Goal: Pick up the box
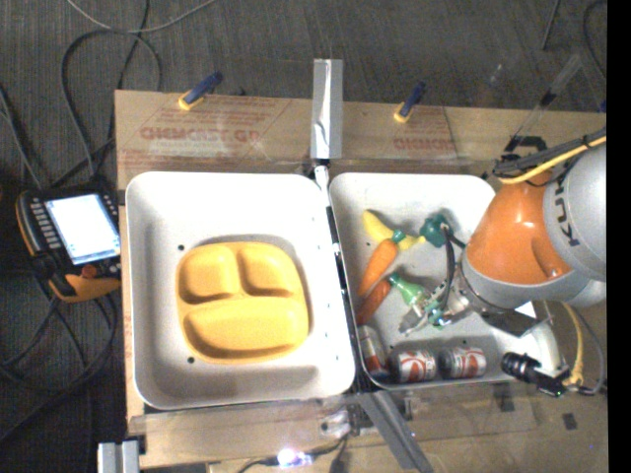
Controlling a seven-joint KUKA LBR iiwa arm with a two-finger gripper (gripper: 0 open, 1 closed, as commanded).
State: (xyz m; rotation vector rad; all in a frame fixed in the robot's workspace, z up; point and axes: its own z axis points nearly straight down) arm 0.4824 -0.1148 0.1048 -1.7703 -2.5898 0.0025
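the gripper (434, 311) hangs low over the middle of the right bin (414, 180), and at this angle we cannot tell whether it is released or clenched. we see nothing held in it. just to its left lies a small green-and-teal piece (404, 288), close enough that it may be touching, though we cannot be sure. beyond that a carrot (376, 264) lies slantwise along the bin's left wall, with a yellow piece (378, 227) above it and a teal piece (435, 230) toward the far side. along the near wall two cans (439, 365) lie end to end.

we cannot pick out the box with any certainty. the arm (518, 244) covers the right part of this bin, and a white patch (523, 313) showing under it, just right of the gripper, is our best guess. if that is the box, it lies to the right of the gripper, its long axis unreadable.

the left bin (148, 264) holds a yellow divided plate (244, 299), well apart from the gripper.
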